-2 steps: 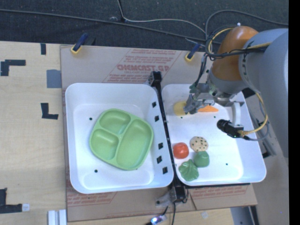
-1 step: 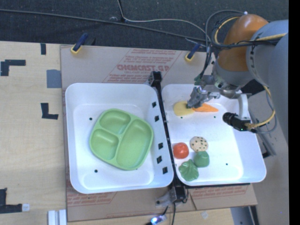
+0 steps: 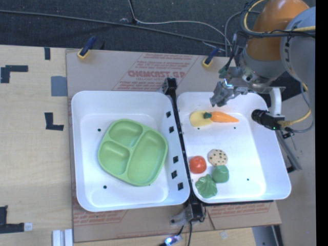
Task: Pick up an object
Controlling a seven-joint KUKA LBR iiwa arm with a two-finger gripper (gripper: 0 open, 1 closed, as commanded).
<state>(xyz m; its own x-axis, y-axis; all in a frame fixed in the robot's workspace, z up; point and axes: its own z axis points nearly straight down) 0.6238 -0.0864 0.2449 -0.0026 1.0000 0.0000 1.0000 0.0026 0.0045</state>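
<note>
So the claw (image 3: 221, 97) hangs over the right bin (image 3: 256, 188), just above a carrot (image 3: 224, 118) lying by a yellow piece (image 3: 197, 119); can't tell its state. Left bin (image 3: 84, 137) has 1 green divided plate (image 3: 133, 151).

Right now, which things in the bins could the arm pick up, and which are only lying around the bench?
For the job: gripper, carrot, yellow piece, tomato, cookie, two green pieces, green plate.

Lying about: yellow clamps, cables, cardboard sheet.
</note>
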